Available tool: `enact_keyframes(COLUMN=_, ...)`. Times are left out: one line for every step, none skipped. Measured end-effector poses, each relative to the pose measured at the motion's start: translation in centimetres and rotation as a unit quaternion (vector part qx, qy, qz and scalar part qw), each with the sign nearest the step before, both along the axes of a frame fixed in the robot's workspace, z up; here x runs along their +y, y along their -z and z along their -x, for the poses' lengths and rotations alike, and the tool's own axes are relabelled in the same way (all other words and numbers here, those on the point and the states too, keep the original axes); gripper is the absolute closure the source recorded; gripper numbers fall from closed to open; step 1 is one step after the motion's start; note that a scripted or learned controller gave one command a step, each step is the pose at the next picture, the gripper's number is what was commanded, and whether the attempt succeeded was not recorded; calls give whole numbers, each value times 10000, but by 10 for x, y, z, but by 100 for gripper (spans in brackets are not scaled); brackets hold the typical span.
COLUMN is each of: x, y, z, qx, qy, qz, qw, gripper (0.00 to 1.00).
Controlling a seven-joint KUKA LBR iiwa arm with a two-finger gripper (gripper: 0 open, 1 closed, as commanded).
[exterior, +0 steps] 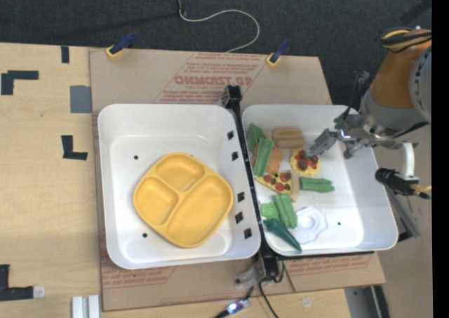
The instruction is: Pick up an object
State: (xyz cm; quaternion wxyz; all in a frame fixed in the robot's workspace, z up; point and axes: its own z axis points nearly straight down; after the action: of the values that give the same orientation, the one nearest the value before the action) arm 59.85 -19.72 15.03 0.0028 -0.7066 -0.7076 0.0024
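Hovering my claw point(317, 147) just right of the pizza slice point(304, 161) in the right bin point(365, 190); whether it is open, I cannot tell. Nothing lifted yet; the grasp remains.

Plate point(184, 199), cardboard point(203, 78), clamps point(122, 44), cable point(224, 15)
The yellow plate lies in the bin point(112, 116) well left of the gripper point(319, 144); cardboard, clamps and cable sit up-left of it.

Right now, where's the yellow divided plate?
In the camera view, the yellow divided plate lies alone in the left white bin, near its middle, across the divider from the toy food in the right bin.
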Motion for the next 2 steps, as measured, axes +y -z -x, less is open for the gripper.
enact_keyframes(x=-2, y=45, z=3, qx=-5, qy=0, qz=3, qw=10000, gripper=0)
enact_keyframes(x=-1, y=66, z=3, qx=-27, qy=-5, qz=5, qw=10000, gripper=0)
